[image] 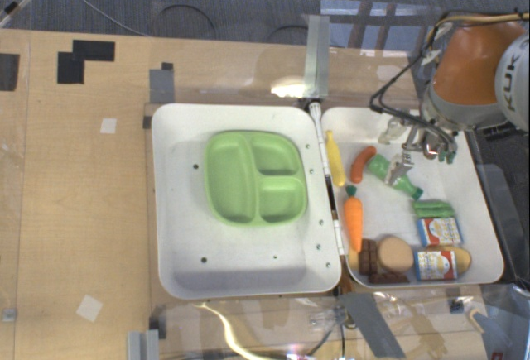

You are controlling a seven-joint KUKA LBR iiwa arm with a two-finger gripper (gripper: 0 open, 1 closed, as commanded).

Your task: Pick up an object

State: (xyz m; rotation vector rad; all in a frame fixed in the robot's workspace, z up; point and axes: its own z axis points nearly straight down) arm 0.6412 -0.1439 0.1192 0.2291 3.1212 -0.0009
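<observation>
The right bin [489, 209] holds several toy foods. A yellow piece [334, 158] lies along its left wall, with a red-orange piece [362, 164] beside it. A carrot [354, 219] lies below them. A green piece [383, 169] lies mid-bin, and my gripper [403, 171] hangs just over its right end, reaching down from the orange-banded wrist [472, 60] at the upper right. I cannot see whether it touches the green piece. Two small cans [437, 231] [439, 263] and a brown bun-like item [389, 256] fill the near right corner.
The left bin [178, 267] carries a green divided plate [254, 178] in its middle. A metal divider [325, 176] runs between the bins. Cables [397, 85] hang from the wrist over the right bin's far edge. A small green block [433, 208] rests above the cans.
</observation>
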